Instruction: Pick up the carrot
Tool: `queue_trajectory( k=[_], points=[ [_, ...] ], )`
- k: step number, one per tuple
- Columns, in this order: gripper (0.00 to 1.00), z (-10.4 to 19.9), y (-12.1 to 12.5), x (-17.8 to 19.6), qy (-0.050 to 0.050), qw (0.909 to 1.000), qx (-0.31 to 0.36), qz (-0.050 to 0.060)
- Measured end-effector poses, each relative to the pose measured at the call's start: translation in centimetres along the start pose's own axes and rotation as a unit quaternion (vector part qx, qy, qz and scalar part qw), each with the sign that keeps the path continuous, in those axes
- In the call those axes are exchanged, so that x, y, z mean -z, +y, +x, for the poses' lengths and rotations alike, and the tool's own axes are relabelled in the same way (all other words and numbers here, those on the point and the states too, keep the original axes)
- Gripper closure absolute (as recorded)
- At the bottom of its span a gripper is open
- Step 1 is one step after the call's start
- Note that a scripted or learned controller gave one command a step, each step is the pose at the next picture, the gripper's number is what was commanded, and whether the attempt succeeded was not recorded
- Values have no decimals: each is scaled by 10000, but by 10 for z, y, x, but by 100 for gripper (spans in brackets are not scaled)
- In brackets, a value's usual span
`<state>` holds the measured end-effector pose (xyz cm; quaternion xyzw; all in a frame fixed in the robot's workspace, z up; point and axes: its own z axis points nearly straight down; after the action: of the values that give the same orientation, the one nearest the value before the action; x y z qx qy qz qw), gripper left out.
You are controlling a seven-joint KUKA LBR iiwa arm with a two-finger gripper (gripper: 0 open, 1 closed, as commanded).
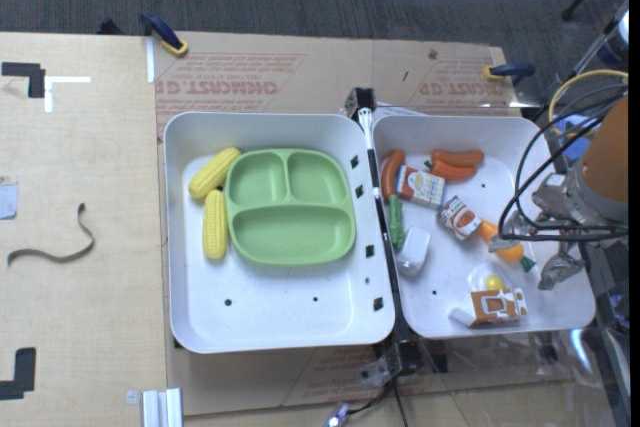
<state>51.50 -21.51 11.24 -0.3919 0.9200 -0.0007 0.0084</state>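
I am the gripper [548,255], and I hang over the right edge of the right bin [440,320]. I cannot tell how wide I am open, or if I hold a thing.

There is one carrot [510,252]. It lies in the right bin, on its right side, just beside me. A dark part of me hides its middle. Its long way runs from far left to near right. The green end points near and right, at me. The orange end points at a carton.

I count three cartons. Two [420,185] lie in the middle of that bin, near each other. One orange carton [495,305] lies at the near side. I count three sausages. Two [457,160] touch at the far side, and one [392,173] is by the left wall. One green stick [395,220] and one white cup [412,250] lie near that wall too.

The left bin [270,315] has one green plate [290,210] with three parts. Two corn cobs [214,215] lie at its left.
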Motion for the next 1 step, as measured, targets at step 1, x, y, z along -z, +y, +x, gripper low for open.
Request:
queue_trajectory(
  k=[1],
  points=[
    [100,-4,0,10,-22,10000,16,14]
  ],
)
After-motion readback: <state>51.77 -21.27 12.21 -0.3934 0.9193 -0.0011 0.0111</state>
